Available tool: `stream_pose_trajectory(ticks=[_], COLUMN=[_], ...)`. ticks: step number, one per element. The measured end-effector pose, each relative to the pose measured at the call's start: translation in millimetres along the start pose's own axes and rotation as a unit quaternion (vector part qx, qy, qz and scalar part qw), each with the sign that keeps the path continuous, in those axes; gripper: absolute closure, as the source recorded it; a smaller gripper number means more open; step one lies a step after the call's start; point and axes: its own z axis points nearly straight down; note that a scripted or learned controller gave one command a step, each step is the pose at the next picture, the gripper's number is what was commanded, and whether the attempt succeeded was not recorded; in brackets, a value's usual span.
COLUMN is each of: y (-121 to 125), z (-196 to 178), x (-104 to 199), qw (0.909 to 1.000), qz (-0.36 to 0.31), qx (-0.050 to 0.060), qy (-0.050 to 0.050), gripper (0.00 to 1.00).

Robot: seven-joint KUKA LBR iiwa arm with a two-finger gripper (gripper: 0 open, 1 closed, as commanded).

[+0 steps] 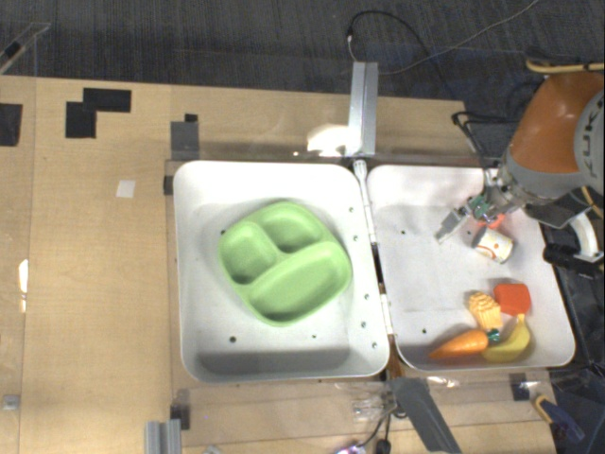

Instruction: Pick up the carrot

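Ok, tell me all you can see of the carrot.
The carrot is orange, smooth and slightly glossy, like a plastic toy. It tapers to a point on its left end and lies flat, nearly level in the camera view, along the front wall of the right bin. Its thick right end meets the banana, and a pale yellow toy sits just behind it. The gripper is well away, up near the bin's back, beside a small white piece. Nothing grips the carrot.
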Motion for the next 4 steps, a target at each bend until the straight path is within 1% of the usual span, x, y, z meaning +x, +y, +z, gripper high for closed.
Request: stream_pose_trajectory(ticks=[1,2,3,4], y=[-83,-114,-116,-114], z=[-50,34,36,25], x=[38,56,48,46], qw=[0.996,0.996,0.9947,0.9946], qz=[0.09,0.09,0.103,0.103], qx=[0.0,-0.003,-0.004,-0.007], qy=[0.0,-0.002,0.001,-0.002], gripper=[0.0,0.0,0.0,1.0])
